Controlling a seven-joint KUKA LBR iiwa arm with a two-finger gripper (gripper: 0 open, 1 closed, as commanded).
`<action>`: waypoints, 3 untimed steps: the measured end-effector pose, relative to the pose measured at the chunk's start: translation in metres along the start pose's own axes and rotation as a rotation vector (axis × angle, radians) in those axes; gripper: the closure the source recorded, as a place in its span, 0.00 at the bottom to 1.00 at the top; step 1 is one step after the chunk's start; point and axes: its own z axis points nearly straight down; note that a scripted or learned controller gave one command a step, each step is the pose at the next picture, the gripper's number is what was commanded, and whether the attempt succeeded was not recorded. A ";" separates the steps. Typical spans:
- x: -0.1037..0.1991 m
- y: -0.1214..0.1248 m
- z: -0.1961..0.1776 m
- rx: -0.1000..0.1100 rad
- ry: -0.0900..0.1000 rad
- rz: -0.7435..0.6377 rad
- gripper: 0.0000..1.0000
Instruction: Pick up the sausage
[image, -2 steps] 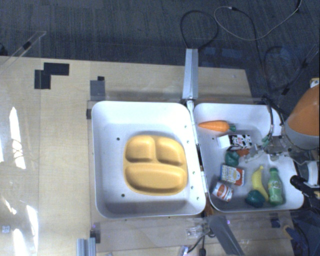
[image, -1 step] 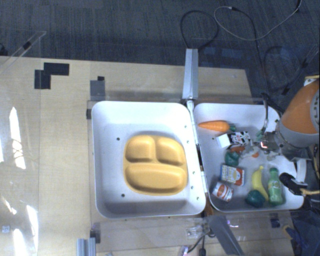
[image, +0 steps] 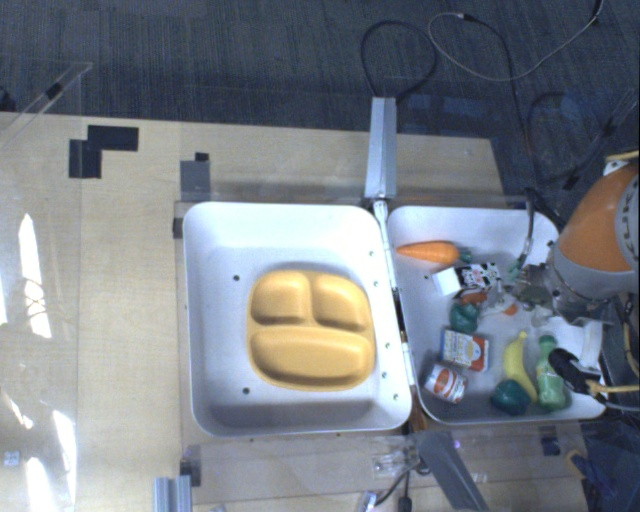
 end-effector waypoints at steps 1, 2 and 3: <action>0.002 0.002 -0.012 -0.004 0.003 -0.006 1.00; 0.042 0.041 0.000 0.002 0.001 0.147 1.00; 0.031 0.064 0.001 0.003 0.000 0.292 1.00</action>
